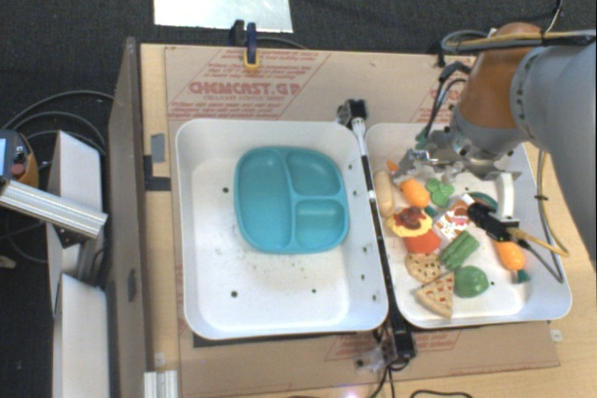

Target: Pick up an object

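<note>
- I read "CHEMCAST GP" in red on the bench sheet [244, 89].
- Left bin [210, 294] holds a teal divided plate [290, 200].
- Right bin [546, 298] holds toy food: orange carrot [415, 193], pizza slice [436, 295].
- The gripper [431, 159] hangs over the carrot; whether it grasps, I cannot tell.

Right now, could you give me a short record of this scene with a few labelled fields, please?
left bin: holds a teal divided plate
right bin: piled with toy food, including a pizza slice and an orange carrot
arm: reaches in from the right
gripper: low over the right bin's far end, just above the carrot
</note>
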You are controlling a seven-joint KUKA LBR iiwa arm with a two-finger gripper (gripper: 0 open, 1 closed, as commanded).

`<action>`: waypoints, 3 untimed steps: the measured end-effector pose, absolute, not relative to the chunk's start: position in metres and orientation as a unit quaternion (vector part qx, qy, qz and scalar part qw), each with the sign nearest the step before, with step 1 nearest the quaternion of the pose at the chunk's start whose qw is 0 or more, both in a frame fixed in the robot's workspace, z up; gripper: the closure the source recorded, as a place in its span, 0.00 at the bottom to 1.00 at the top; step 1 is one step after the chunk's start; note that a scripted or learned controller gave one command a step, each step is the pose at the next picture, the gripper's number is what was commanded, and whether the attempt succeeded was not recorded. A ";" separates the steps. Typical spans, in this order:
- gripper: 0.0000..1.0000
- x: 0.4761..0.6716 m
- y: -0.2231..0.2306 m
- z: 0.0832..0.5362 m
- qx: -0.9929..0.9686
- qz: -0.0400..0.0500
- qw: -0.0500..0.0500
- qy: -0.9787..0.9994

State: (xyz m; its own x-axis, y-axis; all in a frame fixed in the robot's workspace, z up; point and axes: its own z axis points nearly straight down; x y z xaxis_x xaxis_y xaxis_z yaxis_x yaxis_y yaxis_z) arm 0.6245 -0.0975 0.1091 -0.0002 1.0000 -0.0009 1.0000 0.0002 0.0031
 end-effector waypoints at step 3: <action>0.00 0.638 -0.086 0.085 0.707 0.000 0.001 0.707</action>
